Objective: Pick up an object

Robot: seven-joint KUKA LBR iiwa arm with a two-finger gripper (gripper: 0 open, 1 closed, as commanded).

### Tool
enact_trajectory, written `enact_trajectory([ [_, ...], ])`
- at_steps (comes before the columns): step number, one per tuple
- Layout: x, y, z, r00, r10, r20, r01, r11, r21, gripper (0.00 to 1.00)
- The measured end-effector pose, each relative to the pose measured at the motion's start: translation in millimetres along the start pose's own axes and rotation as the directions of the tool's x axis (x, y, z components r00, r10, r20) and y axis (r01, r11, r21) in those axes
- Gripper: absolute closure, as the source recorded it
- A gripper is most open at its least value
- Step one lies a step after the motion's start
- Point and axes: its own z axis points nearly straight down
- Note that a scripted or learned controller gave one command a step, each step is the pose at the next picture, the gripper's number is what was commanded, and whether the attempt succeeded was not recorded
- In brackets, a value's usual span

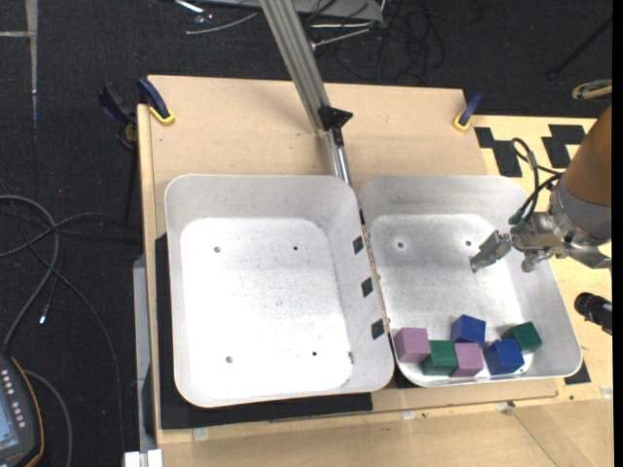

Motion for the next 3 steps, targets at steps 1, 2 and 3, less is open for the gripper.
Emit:
enact_trajectory([
  [1,17.8,30.8,97.5,1.000,-0.003,-0.008,0.003,1.000,0.015,0.00],
  [2,39.0,-47.5,78.1,1.000,0.003,-0.009,-0.003,1.000,0.017,0.00],
  [3,46.9,-47.0,-63.0,1.000,-0.004,-0.004,0.004,1.000,0.002,0.00],
])
